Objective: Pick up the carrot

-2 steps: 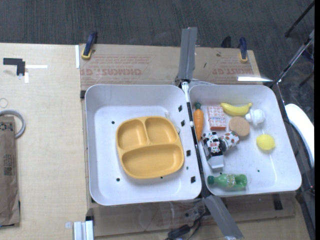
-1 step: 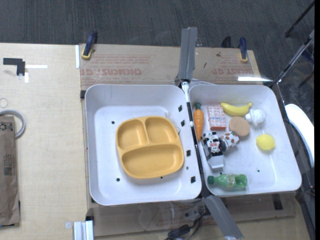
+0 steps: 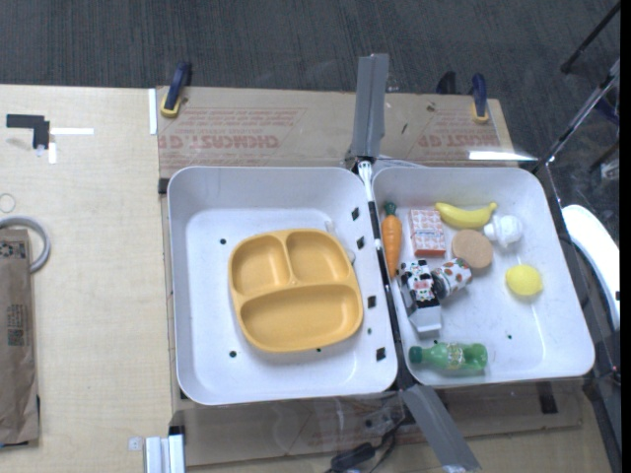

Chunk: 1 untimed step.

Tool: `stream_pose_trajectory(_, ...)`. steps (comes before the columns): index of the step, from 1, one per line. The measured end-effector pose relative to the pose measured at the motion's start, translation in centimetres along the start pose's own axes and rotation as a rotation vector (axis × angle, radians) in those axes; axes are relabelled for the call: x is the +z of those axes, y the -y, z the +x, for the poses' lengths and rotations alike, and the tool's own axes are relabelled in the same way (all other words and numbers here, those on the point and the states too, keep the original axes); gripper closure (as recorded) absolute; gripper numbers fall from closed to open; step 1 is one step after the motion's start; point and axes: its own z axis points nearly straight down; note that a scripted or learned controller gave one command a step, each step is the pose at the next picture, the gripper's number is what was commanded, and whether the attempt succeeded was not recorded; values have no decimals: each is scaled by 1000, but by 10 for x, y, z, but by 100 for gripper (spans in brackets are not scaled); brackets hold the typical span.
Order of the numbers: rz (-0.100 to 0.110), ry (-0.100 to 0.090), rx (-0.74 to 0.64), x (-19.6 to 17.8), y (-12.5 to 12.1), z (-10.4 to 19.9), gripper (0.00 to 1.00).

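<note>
carrot lies long axis near-to-far, green tip far, tight against right bin left wall, beside snack box; gripper jaw state cannot tell

The arm shows as 1 smooth, rounded, pale grey-white shell at the right edge.

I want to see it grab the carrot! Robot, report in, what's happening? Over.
Carrot lying along right bin's left wall, untouched. Small red-and-white box close on its right, black-and-white toy just below its tip. Over.
</note>
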Motion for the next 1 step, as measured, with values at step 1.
stream_pose_trajectory(1,0,0,227,-18,38,-13,0)
